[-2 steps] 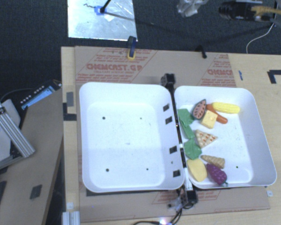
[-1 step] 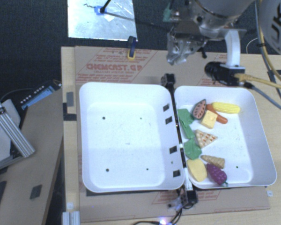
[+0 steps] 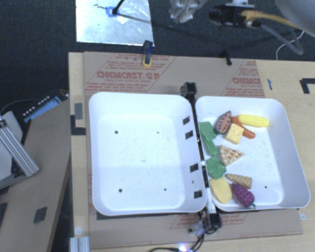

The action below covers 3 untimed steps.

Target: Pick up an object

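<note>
The right bin (image 3: pixel 289 140) holds several toy foods along its left side. A yellow corn cob (image 3: pixel 253 121) lies at the back, beside an orange carrot (image 3: pixel 245 132), a yellow cheese block (image 3: pixel 234 134) and a reddish-brown piece (image 3: pixel 223 122). Green leafy pieces (image 3: pixel 207 131) run down by the divider. Further forward are a pizza wedge (image 3: pixel 230 154), a cone (image 3: pixel 239 180), a yellow lemon (image 3: pixel 221 191) and purple grapes (image 3: pixel 243 196). My gripper (image 3: pixel 186 7) hangs high beyond the back of the bench, far from the bins, with nothing visibly in it.
The left bin (image 3: pixel 100 109) sits beside the right one, joined by black clips (image 3: pixel 191 135). A yellow and blue clamp (image 3: pixel 147 54) grips the board's back edge. A shiny metal sheet (image 3: pixel 113 14) lies behind. An aluminium frame (image 3: pixel 10 148) stands at the left.
</note>
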Each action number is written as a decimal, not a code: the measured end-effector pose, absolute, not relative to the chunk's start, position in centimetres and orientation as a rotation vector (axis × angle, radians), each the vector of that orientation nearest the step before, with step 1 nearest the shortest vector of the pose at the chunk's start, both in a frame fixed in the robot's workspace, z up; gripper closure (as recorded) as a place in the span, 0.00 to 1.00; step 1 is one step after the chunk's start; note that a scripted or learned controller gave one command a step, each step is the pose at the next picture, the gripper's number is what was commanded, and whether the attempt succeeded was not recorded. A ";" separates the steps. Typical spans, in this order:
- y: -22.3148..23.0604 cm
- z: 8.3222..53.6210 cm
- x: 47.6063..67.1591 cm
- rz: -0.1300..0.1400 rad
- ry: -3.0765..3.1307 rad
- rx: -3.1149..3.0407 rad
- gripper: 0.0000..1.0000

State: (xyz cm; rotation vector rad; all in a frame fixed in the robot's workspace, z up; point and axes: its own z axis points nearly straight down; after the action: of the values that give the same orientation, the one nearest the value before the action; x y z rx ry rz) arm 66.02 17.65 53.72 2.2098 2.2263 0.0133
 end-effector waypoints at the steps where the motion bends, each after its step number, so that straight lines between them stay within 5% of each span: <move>1: 19.0 43.3 59.4 -0.016 2.234 2.219 1.00; 2: 9.1 39.1 66.8 -0.004 2.211 2.228 1.00; 3: 18.9 46.3 66.8 0.017 2.233 2.205 1.00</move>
State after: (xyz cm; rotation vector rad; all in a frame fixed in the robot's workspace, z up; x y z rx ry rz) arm 66.80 18.86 46.32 2.2052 2.2328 0.0168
